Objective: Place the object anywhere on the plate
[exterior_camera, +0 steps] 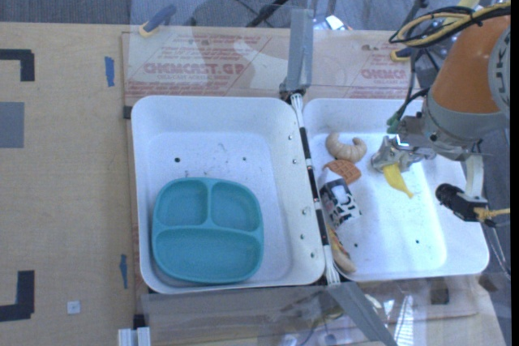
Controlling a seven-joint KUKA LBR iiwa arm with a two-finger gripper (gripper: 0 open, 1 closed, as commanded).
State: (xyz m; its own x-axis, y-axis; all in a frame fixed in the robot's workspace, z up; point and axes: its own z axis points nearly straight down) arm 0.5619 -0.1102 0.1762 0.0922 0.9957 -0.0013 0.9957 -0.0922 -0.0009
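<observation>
Banana (399,178), small and yellow, sits in the right bin (454,255), far from the blue plate (208,241) in the left bin. It looks light and smooth, so grab its middle. Gripper (391,155) is right above it; open or closed, I cannot tell.
</observation>
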